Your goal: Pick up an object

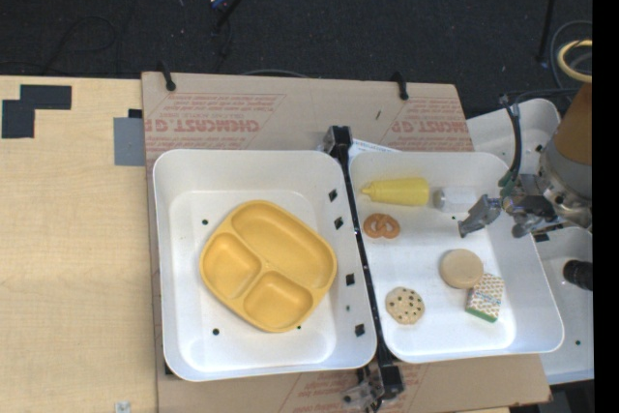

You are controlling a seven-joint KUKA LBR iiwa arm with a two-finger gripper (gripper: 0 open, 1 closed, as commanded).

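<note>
The right bin (527,334) holds several small things: a yellow bottle (397,191) lying on its side at the back, a brown pretzel (381,227), a chocolate-chip cookie (404,305), a tan round biscuit (462,268) and a small green-and-white box (486,297). My gripper (501,219) hangs over the bin's right side, above and just right of the tan biscuit. It is open, with its grey fingers (474,216) spread and nothing between them.
A yellow divided plate (269,264) lies in the left bin (174,208). A black divider (353,247) runs between the two bins. Cardboard (290,111) sits behind them, and a wooden benchtop (68,256) lies to the left.
</note>
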